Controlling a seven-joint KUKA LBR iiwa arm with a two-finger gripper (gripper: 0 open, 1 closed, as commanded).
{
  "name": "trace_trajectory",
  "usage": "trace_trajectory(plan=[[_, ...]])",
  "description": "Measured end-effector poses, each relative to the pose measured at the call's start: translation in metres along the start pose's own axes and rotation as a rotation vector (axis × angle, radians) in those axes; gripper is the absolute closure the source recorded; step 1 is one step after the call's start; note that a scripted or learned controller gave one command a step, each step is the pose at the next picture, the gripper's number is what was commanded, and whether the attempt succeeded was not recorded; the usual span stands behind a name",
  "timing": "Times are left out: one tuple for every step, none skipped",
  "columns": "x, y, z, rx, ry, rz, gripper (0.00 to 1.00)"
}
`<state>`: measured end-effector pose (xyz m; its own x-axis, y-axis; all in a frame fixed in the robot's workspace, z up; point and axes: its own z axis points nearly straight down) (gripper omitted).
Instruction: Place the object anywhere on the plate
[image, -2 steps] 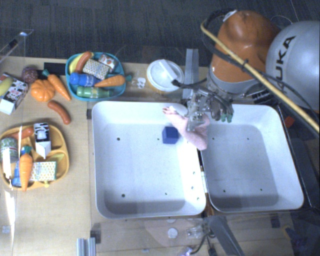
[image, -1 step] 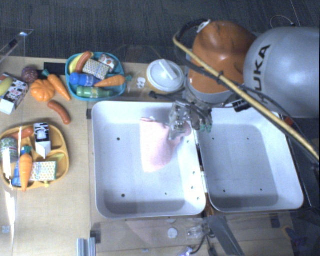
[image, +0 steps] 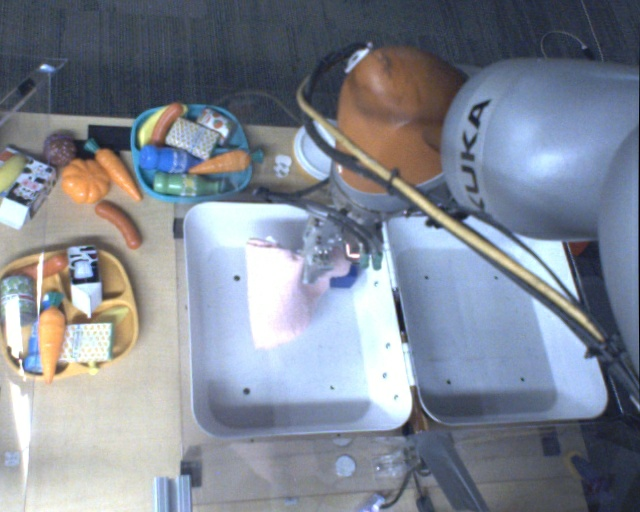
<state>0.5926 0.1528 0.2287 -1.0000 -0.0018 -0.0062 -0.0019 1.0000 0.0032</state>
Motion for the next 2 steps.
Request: trace_trajectory(plan=[[0.0163, 0.0494, 0.0011, 0.0, 0.001, 0.001, 1.0], [0.0162, 0.0492, 0.0008, -0.001, 0.0, 0.001, 0.0]])
